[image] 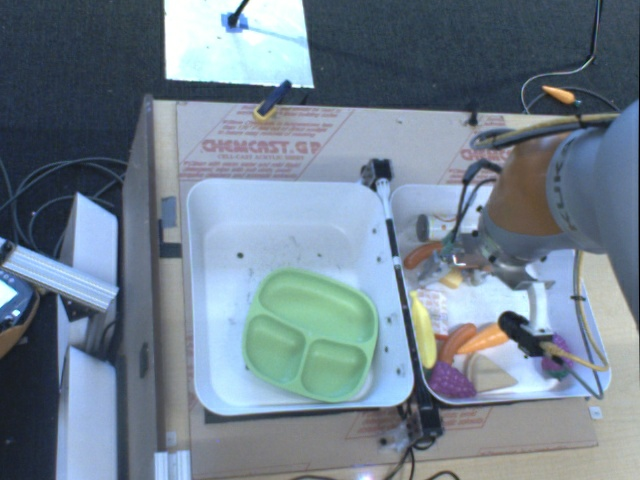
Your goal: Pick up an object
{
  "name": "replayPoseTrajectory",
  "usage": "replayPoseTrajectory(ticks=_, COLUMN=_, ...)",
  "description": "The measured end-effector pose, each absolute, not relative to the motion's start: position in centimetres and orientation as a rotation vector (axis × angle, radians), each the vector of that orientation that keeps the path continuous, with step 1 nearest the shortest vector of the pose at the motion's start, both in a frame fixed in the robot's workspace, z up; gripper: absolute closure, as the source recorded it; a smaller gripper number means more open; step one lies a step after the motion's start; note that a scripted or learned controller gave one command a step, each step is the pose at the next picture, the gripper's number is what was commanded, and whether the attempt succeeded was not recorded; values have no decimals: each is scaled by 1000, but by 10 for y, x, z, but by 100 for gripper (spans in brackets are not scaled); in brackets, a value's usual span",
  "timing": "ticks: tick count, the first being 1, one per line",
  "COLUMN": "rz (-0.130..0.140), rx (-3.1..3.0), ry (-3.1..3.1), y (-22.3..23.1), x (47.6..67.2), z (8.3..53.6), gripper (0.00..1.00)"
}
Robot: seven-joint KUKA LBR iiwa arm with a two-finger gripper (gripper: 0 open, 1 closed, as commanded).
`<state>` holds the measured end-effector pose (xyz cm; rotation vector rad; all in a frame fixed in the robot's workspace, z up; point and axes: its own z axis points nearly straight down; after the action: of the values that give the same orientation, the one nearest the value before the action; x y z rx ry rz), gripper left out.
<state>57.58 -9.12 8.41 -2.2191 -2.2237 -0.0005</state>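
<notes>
The arm [560,193] enters from the right of the camera view and bends down over the right bin [590,333]. The gripper [470,260] sits low in the upper middle of that bin, and the wrist and its cabling cover it; whether the fingers are spread or pressed together cannot be told from this view, and no object is seen between them.

The candidate objects lie in the right bin, nearly all of them toward the camera from the gripper:

- An orange-red piece [421,255] lies just beside the gripper on its left, near the wall shared by the two bins, with its long axis slanting up to the right.
- A yellow banana-like piece [424,333] lies along that same wall, with its long axis roughly parallel to the wall.
- A carrot-like piece [480,339] lies near the middle of the bin, slanting up to the right.
- A purple grape cluster [451,380] and a pale wedge [492,373] lie at the near edge.

The left bin [215,268] holds a green divided plate [311,335] (well apart from the gripper and across the shared wall).

Judged from this layout, the orange-red piece is the nearest target. A grasp on it would call for a short shift toward the shared wall, with the closing direction set across the slanted long axis. The wall itself is a likely obstruction, since it leaves little clearance on that side.
</notes>
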Motion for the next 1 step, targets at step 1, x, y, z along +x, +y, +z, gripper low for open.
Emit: replayPoseTrajectory(ticks=1, rz=-3, rx=-2219, ry=-2228, y=-89, x=622, z=85, gripper=0)
